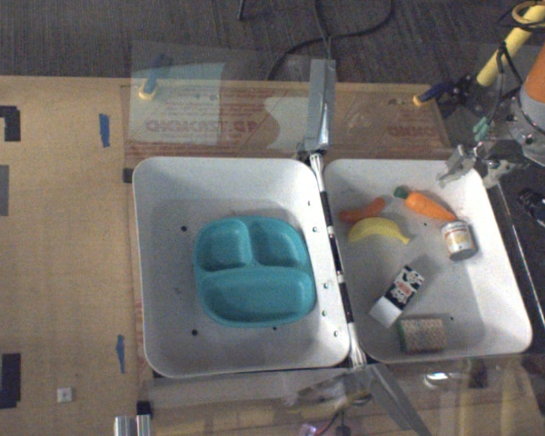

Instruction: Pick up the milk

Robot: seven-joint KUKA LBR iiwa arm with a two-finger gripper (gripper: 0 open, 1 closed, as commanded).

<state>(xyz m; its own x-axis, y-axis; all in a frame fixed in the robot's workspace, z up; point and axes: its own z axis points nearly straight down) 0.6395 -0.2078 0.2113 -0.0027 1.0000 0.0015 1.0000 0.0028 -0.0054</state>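
The milk (400,294) is a small white carton with black cow patches. It lies on its side, slanted, in the lower middle of the right bin (509,312). My gripper (477,165) hangs over that bin's far right corner, well up and to the right of the carton. It is open and nothing sits between its fingers. The orange-banded wrist (538,87) rises above it at the frame's right edge.
Around the milk in the right bin lie a banana (378,232), two carrots (426,204) (362,211), a small can (457,240) and a tan block (422,333). A teal divided plate (252,272) sits in the left bin (163,243). Cables trail behind the bins.
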